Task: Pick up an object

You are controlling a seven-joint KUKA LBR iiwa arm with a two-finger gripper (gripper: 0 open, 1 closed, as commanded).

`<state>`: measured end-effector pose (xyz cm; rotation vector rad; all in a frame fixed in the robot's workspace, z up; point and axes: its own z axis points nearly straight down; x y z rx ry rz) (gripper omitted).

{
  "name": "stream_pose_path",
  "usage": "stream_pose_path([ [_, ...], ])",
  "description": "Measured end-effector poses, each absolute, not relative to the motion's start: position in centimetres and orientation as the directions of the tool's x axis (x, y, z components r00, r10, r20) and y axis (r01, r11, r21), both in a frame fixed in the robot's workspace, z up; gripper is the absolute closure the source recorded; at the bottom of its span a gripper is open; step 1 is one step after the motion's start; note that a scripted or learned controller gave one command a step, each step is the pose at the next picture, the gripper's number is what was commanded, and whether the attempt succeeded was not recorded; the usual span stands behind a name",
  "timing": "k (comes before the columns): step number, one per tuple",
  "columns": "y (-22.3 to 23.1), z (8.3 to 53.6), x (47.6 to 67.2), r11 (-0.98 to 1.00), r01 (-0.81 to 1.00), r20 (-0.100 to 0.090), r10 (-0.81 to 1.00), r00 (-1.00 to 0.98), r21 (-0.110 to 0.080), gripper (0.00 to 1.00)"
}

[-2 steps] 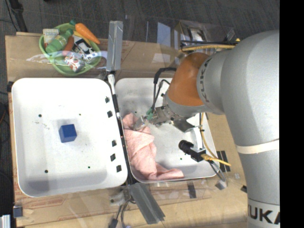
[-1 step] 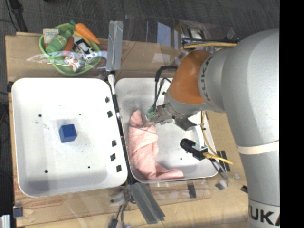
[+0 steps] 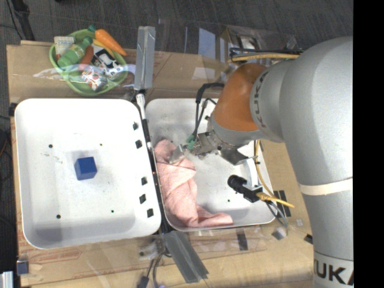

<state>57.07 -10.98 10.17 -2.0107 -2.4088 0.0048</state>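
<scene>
One pink cloth point(image 3: 180, 188) lies crumpled along the left wall of the right bin point(image 3: 252, 219), running from near the bin's middle down to its front edge, and the gripper point(image 3: 182, 153) sits low over the cloth's upper end, touching or just above it; can't tell if the fingers are spread or pinching fabric, too small and dark. Grey arm point(image 3: 312, 119) with orange band point(image 3: 240, 98) comes in from the right over that bin. Left bin point(image 3: 36, 125) has a blue cube point(image 3: 86, 167) left of centre, and a green bowl point(image 3: 90, 86) of toys sits behind it on the bench.
</scene>
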Motion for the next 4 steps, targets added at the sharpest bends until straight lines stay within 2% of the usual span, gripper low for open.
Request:
stream_pose_path([
  [1,-14.3,9.2,58.7,0.064,0.998,0.0,0.998,-0.064,-0.002,0.0],
  [2,-11.8,9.1,55.3,0.02,1.0,0.0,1.0,-0.02,-0.004,0.0],
  [3,-9.5,9.2,57.1,0.105,0.995,0.001,0.995,-0.105,-0.001,0.0],
  [4,-10.3,9.2,63.7,-0.002,1.0,0.001,1.0,0.002,-0.003,0.0],
])
